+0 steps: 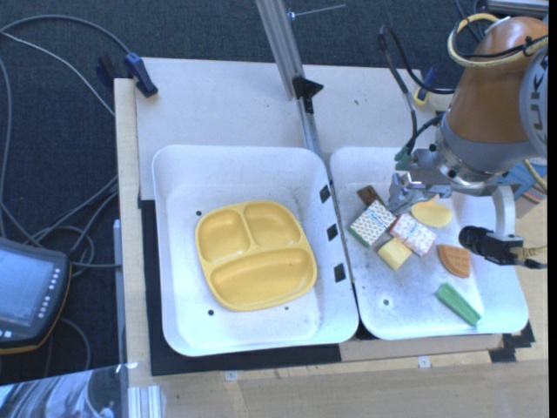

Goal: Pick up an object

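Two shallow white bins sit side by side on the bench as the grey-and-orange arm (496, 85) reaches in from the right, its gripper (405, 188) low over the upper part of the right bin (513, 307). Nothing looks lifted yet: every loose piece in that bin appears to rest on the floor, so the pick is judged to be at the approach or descent stage, with the grasp and the lift both left to do.

Whether the jaws are spread or closed cannot be told from this slanted overhead view, since the metal at the wrist hides the tips.

Nearest the gripper lies a patterned white block (372, 223), just below and to its left, with a small brown piece (367, 195) beside it. A red-speckled block (413, 233) touches a yellow cube (393, 253) a little further down, and a pale yellow oval piece (431, 213) lies just to the gripper's right. An orange cookie-shaped piece (453, 259) and a green stick (458, 304) lie well apart from the tool, toward the bin's near edge. Possibly the patterned block or the oval piece is the target; the view does not settle it.

In the left bin (174, 172) lies a yellow divided plate (256, 255), well clear of the arm.
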`<state>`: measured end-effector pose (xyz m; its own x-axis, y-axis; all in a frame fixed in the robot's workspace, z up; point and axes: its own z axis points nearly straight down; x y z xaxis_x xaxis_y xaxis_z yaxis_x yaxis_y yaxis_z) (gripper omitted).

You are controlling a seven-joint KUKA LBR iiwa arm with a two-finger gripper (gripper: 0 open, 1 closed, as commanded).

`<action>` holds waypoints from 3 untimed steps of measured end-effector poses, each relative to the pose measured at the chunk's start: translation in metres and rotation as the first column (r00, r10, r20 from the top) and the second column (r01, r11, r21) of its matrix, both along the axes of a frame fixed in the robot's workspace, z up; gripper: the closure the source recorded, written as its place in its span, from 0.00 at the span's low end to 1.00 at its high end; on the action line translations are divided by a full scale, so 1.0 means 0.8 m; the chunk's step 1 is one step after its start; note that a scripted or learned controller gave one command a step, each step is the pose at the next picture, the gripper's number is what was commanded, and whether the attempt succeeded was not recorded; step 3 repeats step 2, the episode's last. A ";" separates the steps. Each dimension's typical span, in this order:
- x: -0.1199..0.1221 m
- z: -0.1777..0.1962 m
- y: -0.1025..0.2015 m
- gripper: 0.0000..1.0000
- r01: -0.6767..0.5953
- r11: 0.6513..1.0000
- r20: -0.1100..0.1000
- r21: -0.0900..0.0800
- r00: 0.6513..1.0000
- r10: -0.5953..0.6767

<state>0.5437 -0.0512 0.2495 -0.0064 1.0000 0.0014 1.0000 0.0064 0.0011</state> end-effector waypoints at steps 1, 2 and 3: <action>0.031 -0.009 0.073 1.00 -0.001 1.000 0.000 0.001 1.000 0.001; 0.060 -0.024 0.141 1.00 0.000 1.000 0.000 0.001 1.000 0.000; 0.060 -0.024 0.141 1.00 0.000 1.000 0.000 0.001 1.000 0.000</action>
